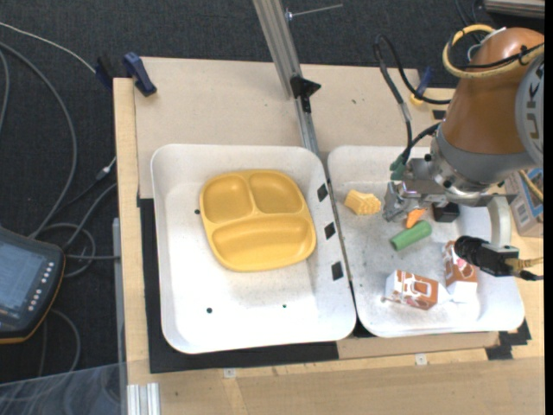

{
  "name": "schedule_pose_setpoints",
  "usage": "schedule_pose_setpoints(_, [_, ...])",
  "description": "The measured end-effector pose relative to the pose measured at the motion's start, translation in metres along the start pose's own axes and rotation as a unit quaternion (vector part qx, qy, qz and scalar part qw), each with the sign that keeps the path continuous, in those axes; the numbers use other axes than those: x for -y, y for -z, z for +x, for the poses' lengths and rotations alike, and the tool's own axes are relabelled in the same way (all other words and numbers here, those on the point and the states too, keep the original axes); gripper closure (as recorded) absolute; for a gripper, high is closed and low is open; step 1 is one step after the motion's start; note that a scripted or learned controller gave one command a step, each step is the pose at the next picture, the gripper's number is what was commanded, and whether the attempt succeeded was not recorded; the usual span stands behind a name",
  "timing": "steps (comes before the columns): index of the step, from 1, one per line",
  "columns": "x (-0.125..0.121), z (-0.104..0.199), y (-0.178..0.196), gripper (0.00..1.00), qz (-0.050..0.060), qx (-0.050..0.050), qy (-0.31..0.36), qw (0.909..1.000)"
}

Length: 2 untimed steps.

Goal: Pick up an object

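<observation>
My gripper (pixel 399 204) hangs low over the right bin (pixel 371 318), near its upper middle. A yellow wedge-shaped piece (pixel 363 202) lies just left of it. Just right of and below the gripper, a small orange piece (pixel 416 218) rests against a green cylinder (pixel 409 236). A brown and white carton (pixel 413 290) lies near the bin's front. A second brown and white packet (pixel 460 271) sits to its right. Nothing visibly hangs from the gripper.
The left bin (pixel 181 301) holds a yellow divided plate (pixel 257 219). A metal post (pixel 281 33) rises behind the seam between the bins. Black cables (pixel 397 76) loop above the right bin. The arm's body (pixel 488 102) covers the right bin's far right corner.
</observation>
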<state>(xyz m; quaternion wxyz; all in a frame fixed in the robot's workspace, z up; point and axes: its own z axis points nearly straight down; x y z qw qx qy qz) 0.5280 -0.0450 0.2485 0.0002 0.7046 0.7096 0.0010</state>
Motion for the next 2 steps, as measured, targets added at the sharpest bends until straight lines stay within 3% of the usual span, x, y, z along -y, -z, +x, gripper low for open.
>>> schedule_pose_setpoints(2, [-0.024,0.104,-0.008,1.0,0.001,-0.001,0.0,1.0])
